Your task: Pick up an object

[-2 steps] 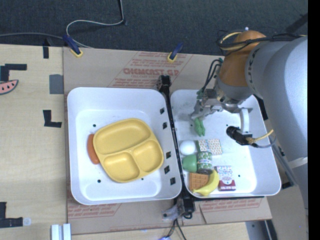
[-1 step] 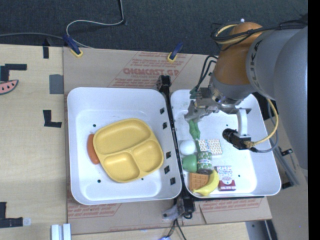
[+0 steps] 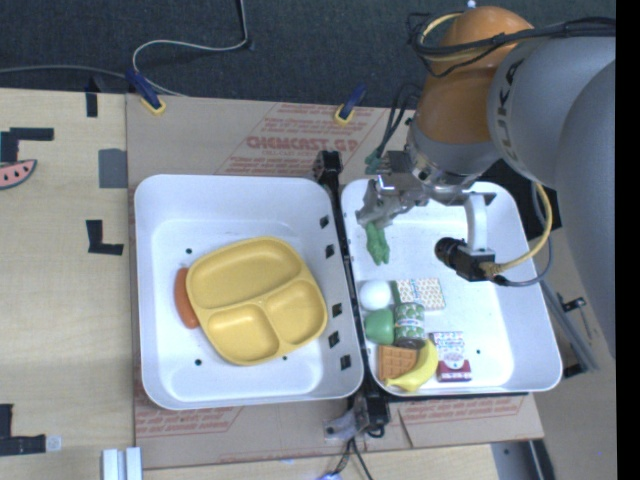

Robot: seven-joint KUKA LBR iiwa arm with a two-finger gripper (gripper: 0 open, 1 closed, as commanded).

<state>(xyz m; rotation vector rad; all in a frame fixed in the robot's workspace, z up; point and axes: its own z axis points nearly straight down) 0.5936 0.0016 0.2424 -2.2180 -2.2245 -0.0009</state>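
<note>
My gripper hangs over the upper left part of the right bin. A slim green toy vegetable points down from between the fingertips, and the fingers look shut on its top end. Below it along the bin's left side lie a white egg, a green round fruit, a small can and a patterned packet. A banana, a waffle-like orange piece and a red and white carton sit in the bin's near corner.
The left bin holds a yellow divided plate with an orange sausage beside its left edge. The grey arm with its orange band covers the right bin's far right side. A black cable fitting hangs off the wrist.
</note>
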